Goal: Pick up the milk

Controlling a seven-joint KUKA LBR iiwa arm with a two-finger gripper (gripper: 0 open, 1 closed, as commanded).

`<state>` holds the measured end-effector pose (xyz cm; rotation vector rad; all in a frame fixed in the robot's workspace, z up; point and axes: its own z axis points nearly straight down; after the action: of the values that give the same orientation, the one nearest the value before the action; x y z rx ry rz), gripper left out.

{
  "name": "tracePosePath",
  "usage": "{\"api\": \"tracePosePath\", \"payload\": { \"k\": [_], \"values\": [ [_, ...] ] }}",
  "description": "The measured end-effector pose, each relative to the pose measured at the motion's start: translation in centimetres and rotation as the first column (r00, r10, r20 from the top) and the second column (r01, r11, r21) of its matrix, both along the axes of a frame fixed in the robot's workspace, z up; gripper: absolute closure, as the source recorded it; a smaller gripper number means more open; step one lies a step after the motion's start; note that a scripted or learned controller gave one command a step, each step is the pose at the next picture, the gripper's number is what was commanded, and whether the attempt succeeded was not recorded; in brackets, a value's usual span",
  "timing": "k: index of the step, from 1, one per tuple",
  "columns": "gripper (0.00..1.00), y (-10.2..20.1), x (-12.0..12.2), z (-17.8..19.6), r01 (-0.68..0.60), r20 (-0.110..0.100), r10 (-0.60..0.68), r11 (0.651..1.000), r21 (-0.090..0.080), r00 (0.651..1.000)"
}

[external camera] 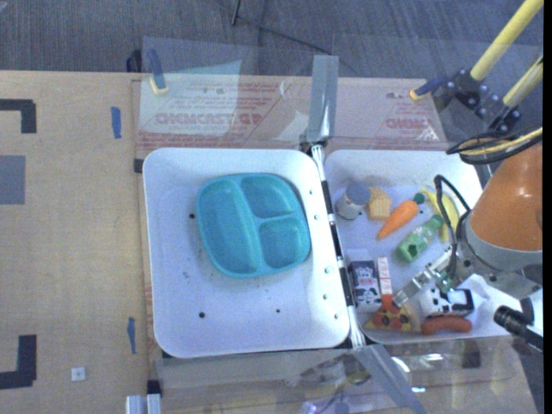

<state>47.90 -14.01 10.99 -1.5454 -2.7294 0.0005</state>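
Far left of the frame: pale wooden table with black corner marks and strips of blue tape. Left of centre: shallow white plastic bin, and in its upper middle a turquoise three-compartment plate, lying flat, well apart from the walls. Across the top edge of both bins: clear plastic sheeting with red printed lettering. Right of centre: second shallow white bin, just beside the first, crowded with small things. Near its left wall, lower part: small milk carton with black-and-white cow pattern and a red panel, lying flat beside the divider between the bins, apart from the end effector. Above that, toward the upper left of this bin: short grey can, with a yellow corn-like piece just to its right. Further right: orange toy carrot, tilted, then a green plastic bottle below it and a yellow banana along the upper right. Along the bottom edge of this bin: small pizza slice with red dots, then a red sausage-shaped piece. Lower right: silver two-finger end effector, low in the bin above the sausage, near another black-and-white patterned object; whether open or closed cannot be told. Far right: grey arm with orange band entering from the edge.
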Motion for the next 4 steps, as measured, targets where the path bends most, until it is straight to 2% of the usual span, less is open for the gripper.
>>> {"api": "tracePosePath", "payload": {
  "k": [1,2,3,4],
  "values": [
    [0.0,2.0,0.1,1.3,-0.026,0.005,0.026,1.0,-0.008,1.0],
    [0.0,-3.0,3.3,0.7,0.118,0.003,-0.118,0.993,-0.002,0.993],
    [0.0,-7.6,0.0,-1.3,0.127,0.002,-0.127,0.992,-0.001,0.992],
    [0.0,-4.1,7.4,2.1,0.318,0.003,-0.318,0.948,-0.003,0.948]
  ]
}}
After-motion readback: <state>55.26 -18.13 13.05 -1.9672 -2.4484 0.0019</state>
